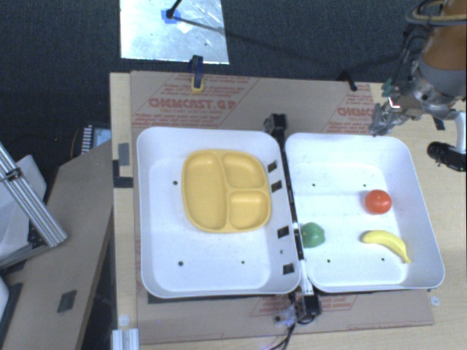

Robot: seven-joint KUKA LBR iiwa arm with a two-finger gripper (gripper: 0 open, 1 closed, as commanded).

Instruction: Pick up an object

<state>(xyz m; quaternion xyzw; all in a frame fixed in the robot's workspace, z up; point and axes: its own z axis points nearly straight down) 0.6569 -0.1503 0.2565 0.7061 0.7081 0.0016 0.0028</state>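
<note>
The tool (381,122) hangs at the upper right, over the far rim of the right bin (343,148), below the grey arm (438,64) with its orange band; it looks small and dark here, and whether it is open or closed cannot be told. Nothing shows between its tips. Below it, the right bin holds three things, each apart from the others: one red tomato (378,201) toward the bin's right side, one yellow banana (387,244) nearer the front and just below the tomato, and one small green object (312,235) at the bin's left wall, close to the divide between the bins. All three lie on the bin floor, well apart from the tool. To the left sits the second bin (157,268), so there are two white bins side by side, touching along a dark seam with several small black clips. The left bin holds one yellow tray (225,190) with three compartments, one long one at its left and two smaller ones at its right; it lies flat near the middle of the bin. Both bins rest on a brown cardboard sheet (219,97) printed with red lettering, laid over the worktop (445,195). Beyond the sheet, at the top, one square shiny metal plate (174,20) lies on dark carpet.
</note>
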